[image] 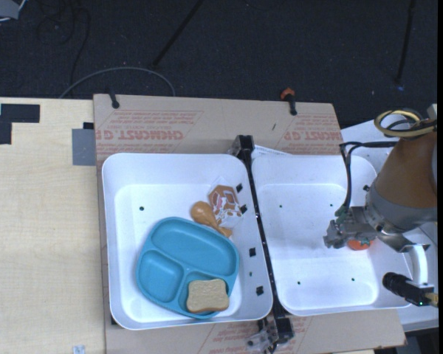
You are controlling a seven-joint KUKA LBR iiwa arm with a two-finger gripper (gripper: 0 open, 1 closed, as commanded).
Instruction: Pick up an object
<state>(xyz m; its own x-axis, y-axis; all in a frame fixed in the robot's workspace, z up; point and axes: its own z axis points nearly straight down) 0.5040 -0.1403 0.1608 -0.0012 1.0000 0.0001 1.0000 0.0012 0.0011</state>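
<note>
Your claw [345, 236] sits low in the right bin [310, 198], beside a red object [359, 245]; its grip state cannot be told; nothing visibly lifted.

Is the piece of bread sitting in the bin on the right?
No, the piece of bread lies on the blue tray in the left bin, while the hand is over the right bin.

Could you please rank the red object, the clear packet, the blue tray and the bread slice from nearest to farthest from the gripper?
1. red object, right bin, right beside the gripper.
2. clear packet, left bin, near the divider.
3. bread slice and blue tray, left bin: too close to call.
</note>
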